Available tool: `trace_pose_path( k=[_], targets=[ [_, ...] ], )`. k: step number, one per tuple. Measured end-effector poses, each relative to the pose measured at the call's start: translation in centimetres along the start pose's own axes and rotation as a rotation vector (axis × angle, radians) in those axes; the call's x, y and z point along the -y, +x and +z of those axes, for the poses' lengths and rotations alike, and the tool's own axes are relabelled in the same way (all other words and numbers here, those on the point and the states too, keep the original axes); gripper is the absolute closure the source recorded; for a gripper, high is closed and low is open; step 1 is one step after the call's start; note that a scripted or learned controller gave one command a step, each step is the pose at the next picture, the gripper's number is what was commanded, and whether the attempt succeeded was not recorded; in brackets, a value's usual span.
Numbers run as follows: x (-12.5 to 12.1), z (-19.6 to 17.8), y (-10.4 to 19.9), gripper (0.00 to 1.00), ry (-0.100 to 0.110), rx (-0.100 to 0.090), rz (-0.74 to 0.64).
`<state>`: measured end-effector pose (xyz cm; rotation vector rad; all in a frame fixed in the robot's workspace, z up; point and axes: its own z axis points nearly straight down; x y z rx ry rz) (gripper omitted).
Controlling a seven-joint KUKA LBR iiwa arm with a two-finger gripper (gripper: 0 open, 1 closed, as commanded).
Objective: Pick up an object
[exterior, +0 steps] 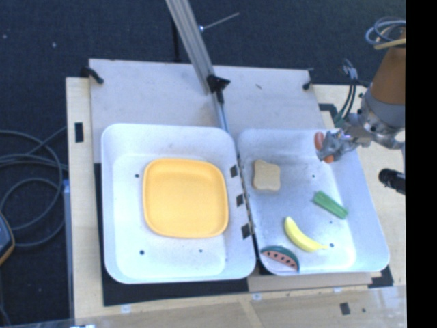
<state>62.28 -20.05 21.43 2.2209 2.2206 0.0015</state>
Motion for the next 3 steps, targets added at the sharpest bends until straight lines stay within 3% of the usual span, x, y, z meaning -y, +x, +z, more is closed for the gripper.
trace_pose_path(
  k=[1, 3],
  targets=[
    [0.0, 0.0, 6.0, 1.00, 0.001, 0.000, -0.004],
    [2.8, -1.1, 15.3, 1.00, 0.000, -0.001, -0.003]
  ],
)
